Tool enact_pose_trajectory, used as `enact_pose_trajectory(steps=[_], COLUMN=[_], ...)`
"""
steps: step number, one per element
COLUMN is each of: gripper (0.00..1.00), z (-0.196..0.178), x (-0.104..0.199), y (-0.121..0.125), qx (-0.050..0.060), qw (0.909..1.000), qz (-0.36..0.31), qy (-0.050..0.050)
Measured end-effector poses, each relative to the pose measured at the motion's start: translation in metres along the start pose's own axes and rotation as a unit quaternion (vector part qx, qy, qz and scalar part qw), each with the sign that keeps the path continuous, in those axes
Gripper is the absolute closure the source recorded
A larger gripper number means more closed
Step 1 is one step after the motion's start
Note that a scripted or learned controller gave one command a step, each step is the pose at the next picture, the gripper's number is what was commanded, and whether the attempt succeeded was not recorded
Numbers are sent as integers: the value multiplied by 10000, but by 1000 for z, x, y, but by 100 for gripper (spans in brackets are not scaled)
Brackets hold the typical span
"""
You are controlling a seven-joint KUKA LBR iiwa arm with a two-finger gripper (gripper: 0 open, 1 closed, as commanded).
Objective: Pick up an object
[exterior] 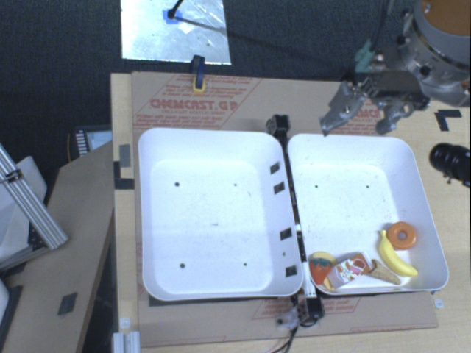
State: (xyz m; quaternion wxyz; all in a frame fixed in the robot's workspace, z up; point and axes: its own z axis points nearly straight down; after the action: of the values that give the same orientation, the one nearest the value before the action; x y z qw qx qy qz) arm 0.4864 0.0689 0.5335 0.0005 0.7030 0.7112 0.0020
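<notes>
The right bin [346, 190] holds its objects in the near right corner. A yellow banana [396, 255] lies there with an orange ring [402, 234] just behind it. To their left sit a white and red packet [349, 269], a round orange and red fruit [321, 265] and a small brown cone [385, 273]. My gripper [361, 118] hovers high over the far rim of the right bin, well away from those objects. Its two grey fingers [337, 113] stand apart, open, with nothing between them.
The left bin [213, 212] lies beside the right one, joined by a black hinge strip [288, 197]. A shiny metal sheet [175, 20] sits behind the bench. A black knob [450, 160] is at the right edge, and a yellow clamp [199, 76] at the board's far side.
</notes>
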Motion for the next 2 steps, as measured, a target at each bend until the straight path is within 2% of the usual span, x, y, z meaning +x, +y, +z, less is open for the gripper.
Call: enact_pose_trajectory(steps=[1, 2], gripper=[0, 0], z=[-1, -1], x=[69, 123], y=[0, 1], qx=[6, 10], qw=[10000, 10000], qz=[-1, 9], qy=[3, 3])
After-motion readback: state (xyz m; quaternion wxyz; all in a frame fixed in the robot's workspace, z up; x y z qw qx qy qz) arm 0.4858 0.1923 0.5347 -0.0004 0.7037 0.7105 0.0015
